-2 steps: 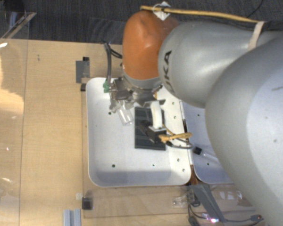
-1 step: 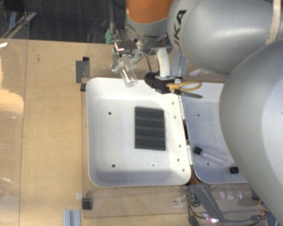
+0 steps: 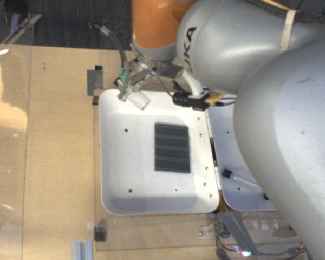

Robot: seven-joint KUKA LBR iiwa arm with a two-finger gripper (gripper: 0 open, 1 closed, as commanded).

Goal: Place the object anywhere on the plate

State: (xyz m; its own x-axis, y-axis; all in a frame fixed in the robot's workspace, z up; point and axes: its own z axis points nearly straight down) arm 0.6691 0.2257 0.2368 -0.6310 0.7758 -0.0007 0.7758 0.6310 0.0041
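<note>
Two white bins (image 3: 114, 145), one dark ridged block (image 3: 172, 147); claw (image 3: 131, 93) grip unclear, cannot tell.

The grey arm (image 3: 271, 91) covers most of the right bin (image 3: 235, 188), leaving just its near left part visible, and the arm itself is cut off by the top and right edges. The gripper (image 3: 131, 93), at the far left corner of the left bin (image 3: 151, 199), is small and partly blurred, so its state cannot be made out. A small dark thing (image 3: 226, 173) in the right bin is too small to identify.
</note>
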